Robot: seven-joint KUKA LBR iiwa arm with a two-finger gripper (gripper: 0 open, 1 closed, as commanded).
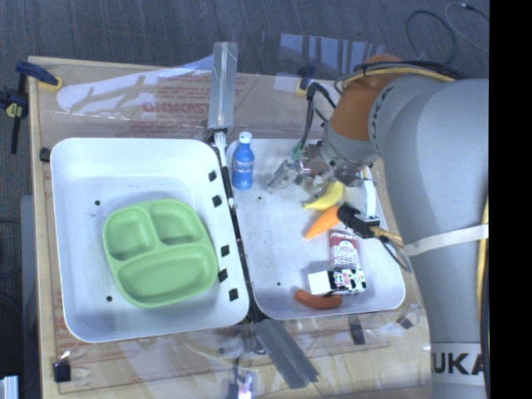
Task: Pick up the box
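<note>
Gripper (pixel 287 173) is hovering low at the back of the right bin (pixel 274 293), and I'm reading it as holding nothing. I'm seeing the box (pixel 338 282) lying well apart, toward the front edge, touching a carton (pixel 344 250), a sausage (pixel 317 299) just beyond. I'm thinking the banana (pixel 326 196) and carrot (pixel 322 221) between need clearing before descending squarely.

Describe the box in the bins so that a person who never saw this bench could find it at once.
Look at the right bin, the one without the green tray. Near its front right corner lies a small box with a red upper part and a black-and-white lower part. A brown sausage lies just in front of it and an orange carrot behind; the box alone is flat-sided and printed.
</note>
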